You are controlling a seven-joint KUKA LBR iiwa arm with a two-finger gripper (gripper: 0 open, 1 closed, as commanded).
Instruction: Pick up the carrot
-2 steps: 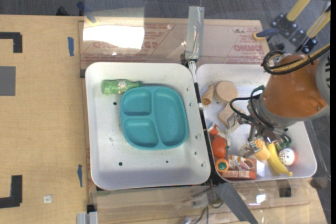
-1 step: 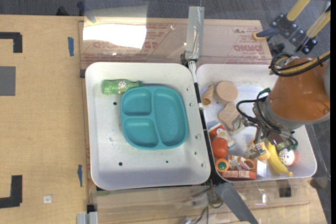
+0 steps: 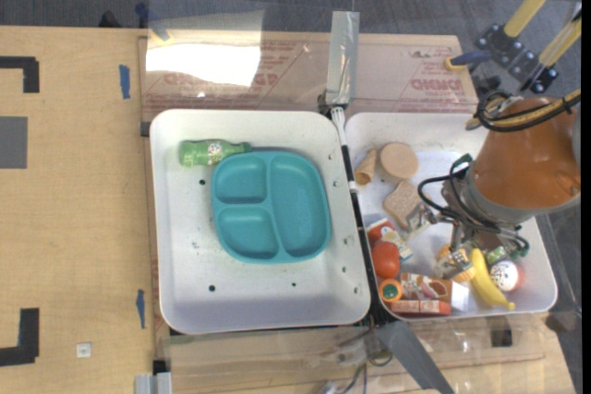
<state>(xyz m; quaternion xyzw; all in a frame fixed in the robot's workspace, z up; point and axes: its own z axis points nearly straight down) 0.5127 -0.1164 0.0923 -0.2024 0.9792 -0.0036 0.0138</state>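
Hovering low in the right bin (image 3: pixel 545 291), the gripper (image 3: pixel 459 246) sits beside a banana (image 3: pixel 487 281). Finger state cannot be told. The carrot (image 3: pixel 391 292) lies to its left.

A robotics lab bench: cardboard-topped table (image 3: pixel 65 226); taped markers (image 3: pixel 124 80); two white bins (image 3: pixel 175 291).

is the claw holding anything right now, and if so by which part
Cannot be told. The claw is low in the right bin, among the banana and other toy food, and the arm's orange band hides its grip.
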